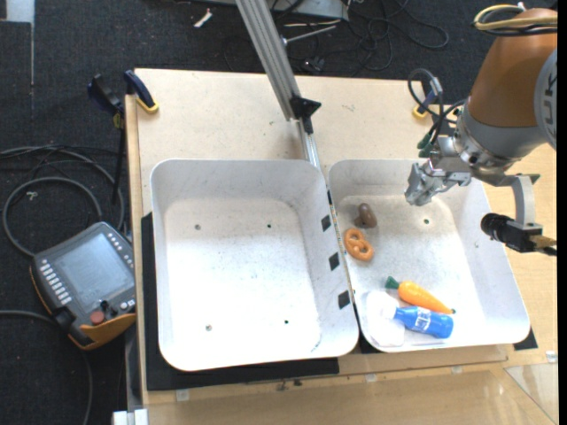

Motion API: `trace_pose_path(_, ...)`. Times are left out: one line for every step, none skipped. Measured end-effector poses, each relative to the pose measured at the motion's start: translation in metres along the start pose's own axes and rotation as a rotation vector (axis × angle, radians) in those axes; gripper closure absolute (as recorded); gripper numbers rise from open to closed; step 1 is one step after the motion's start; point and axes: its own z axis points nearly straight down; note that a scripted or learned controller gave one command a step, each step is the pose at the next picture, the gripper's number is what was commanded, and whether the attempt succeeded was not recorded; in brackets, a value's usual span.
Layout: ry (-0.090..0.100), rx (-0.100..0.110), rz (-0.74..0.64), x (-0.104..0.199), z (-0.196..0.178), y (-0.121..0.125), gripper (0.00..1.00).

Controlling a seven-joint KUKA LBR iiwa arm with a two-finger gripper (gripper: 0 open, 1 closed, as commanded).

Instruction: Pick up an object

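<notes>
camera view: the pincer (pixel 420 192) hangs over the far part of the right bin (pixel 483 264); whether it is spread or pressed together cannot be told from here, and nothing is seen pinched in it. step in hand, as judged: approach to a pick. to do it well, choose an isolated item, centre over it, descend vertically and close across its narrow axis. the brown object (pixel 365 214) lies nearest, just to the pincer's left in the view and a little nearer the camera. the orange pretzel (pixel 359 244) sits beside it, closer to the divider. the carrot (pixel 420 296) and blue bottle (pixel 426 321) touch near the front rim, well apart from the pincer
</notes>
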Motion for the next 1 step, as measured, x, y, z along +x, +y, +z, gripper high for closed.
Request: trace_pose_path(0.000,-0.001,-0.001,0.0540,-0.0064,-0.0075,1.00)
